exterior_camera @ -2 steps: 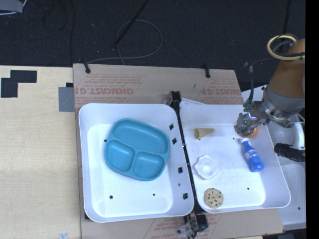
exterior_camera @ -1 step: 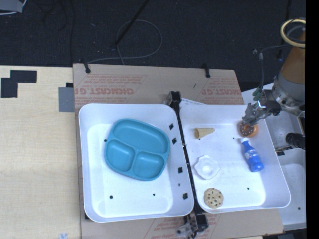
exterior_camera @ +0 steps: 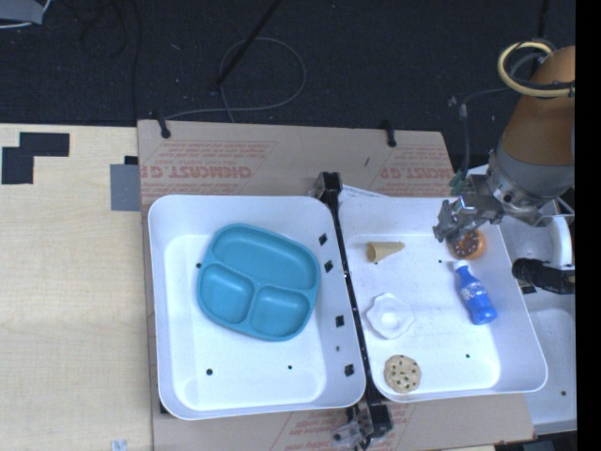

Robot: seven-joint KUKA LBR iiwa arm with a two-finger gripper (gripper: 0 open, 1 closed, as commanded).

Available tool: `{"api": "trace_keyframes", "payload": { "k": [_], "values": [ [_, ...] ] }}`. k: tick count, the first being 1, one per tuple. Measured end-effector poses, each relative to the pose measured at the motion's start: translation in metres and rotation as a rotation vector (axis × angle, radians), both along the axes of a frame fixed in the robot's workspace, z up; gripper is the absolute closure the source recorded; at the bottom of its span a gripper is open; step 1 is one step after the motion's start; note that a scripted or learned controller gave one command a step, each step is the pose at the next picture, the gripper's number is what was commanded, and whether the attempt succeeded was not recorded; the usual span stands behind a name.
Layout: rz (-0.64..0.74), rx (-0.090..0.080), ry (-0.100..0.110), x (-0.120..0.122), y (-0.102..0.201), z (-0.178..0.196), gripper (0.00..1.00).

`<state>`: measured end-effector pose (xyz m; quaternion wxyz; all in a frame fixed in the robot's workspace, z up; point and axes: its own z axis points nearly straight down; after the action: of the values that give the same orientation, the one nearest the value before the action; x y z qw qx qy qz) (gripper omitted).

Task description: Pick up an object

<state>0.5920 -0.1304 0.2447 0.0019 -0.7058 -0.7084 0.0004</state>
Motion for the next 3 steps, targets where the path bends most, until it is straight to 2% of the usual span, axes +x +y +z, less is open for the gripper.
{"api": "trace_keyframes", "payload": {
  "k": [1,3],
  "values": [
    [0.000,0.001,0.002,-0.012,0.057,-0.012,1.00],
    [0.001,0.000,-0.001,-0.012,0.151,-0.009,1.00]
  ]
}}
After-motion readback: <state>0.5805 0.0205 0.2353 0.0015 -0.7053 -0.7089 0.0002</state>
